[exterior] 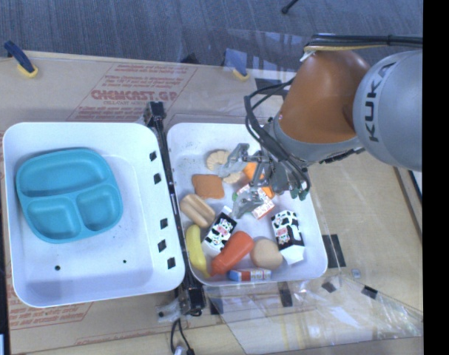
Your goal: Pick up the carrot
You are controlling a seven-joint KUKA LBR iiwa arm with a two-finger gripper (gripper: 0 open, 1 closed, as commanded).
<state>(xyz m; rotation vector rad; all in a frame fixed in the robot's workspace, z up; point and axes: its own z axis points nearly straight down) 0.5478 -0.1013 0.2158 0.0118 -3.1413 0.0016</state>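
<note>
- Right now the carrot (pixel 233 251) lies in the right bin (pixel 313 251), near its front edge, slanted, between a cow-patterned carton (pixel 219 233) and a tan egg-shaped toy (pixel 266 253)
- Looks like a light, stiff plastic toy with a smooth skin, likely slippery; I'd pinch it across the thick middle, where the sides have a little room
- Jaws (pixel 248 176) hang over the bin's middle, well back from the carrot; open or closed, cannot tell amid cables and clutter
- Readable: "KUKA" on the arm (pixel 379 109); "CHEMCAST GP" printed in red on the tabletop's brown sheet (pixel 128 87)
</note>
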